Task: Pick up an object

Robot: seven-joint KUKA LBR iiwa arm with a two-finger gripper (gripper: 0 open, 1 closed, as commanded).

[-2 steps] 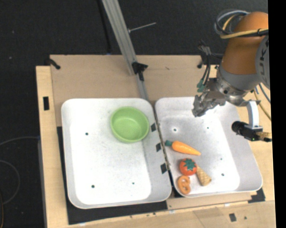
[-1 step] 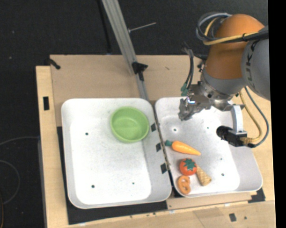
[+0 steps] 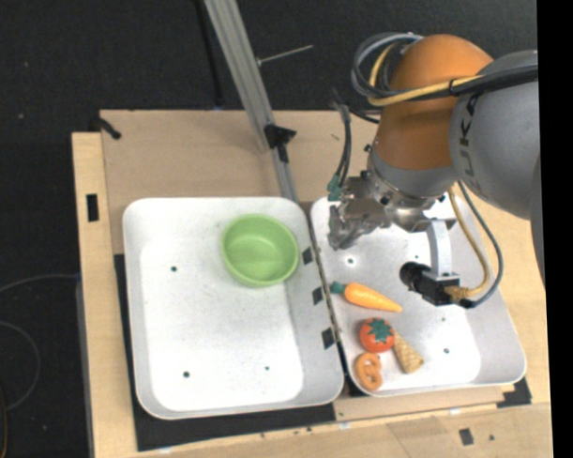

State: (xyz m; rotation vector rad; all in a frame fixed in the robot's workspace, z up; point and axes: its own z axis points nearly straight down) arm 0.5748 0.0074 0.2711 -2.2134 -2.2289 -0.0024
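Camera view: the desk (image 3: pixel 101 305) carries two white bins. The left bin (image 3: pixel 179 368) contains a green bowl (image 3: pixel 260 251) near its upper right corner. The right bin (image 3: pixel 479 357) contains a carrot (image 3: pixel 369 297), a tomato (image 3: pixel 376 335), an orange piece (image 3: pixel 367 370) and a tan cone-shaped piece (image 3: pixel 409 354), grouped at its lower left. The gripper (image 3: pixel 343 233) hangs over the right bin's upper left corner, above the carrot; the state of the jaws cannot be told.

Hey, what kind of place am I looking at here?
Likely a robotics lab test bench: a grey arm reaches over two white bins, with a green bowl and toy food like a carrot.
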